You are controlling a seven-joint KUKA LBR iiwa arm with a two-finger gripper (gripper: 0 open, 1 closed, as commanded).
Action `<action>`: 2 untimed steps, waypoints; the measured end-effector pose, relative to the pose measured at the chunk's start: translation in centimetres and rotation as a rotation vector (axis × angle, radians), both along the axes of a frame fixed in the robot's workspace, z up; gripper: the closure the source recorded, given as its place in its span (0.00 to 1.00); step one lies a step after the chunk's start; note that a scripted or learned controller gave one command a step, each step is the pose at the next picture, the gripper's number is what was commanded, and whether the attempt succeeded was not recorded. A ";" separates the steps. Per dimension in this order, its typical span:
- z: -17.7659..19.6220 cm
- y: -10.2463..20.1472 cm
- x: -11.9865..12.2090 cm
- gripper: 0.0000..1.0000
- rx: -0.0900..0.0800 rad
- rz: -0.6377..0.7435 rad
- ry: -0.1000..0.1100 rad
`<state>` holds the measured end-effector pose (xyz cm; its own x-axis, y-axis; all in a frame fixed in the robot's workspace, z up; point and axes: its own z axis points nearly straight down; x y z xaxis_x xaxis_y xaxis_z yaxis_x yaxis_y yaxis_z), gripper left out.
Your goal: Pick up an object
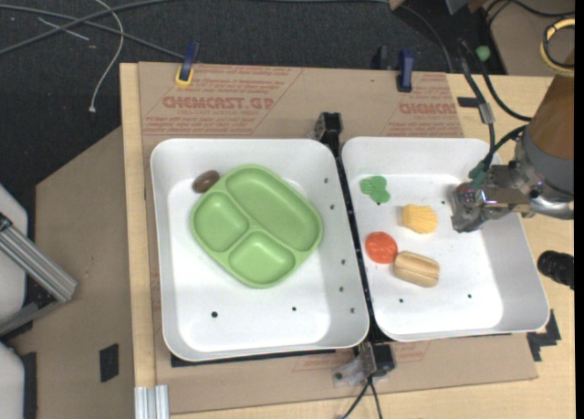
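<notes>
Hovering over the right shallow white bin (511, 317), the metal hand (467, 207) sits just beside the yellow corn-like piece (420, 218); its opening cannot be told. Nothing appears lifted: red round piece (381, 246), tan bread-shaped piece (416, 268) and green leafy piece (375, 190) lie unpicked, so grasping remains.

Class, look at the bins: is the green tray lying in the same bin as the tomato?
No. The green tray lies in the left bin; the tomato lies in the right bin.
</notes>
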<state>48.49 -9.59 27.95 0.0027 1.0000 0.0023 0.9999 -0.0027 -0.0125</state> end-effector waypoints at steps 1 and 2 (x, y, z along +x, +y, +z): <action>0.5 0.0 0.2 0.00 -0.001 0.002 -0.011; -4.7 -0.7 -0.4 0.00 -0.001 0.002 -0.011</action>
<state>48.10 -10.33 23.23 0.0010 1.0000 0.0013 1.0000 -0.0010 -0.0016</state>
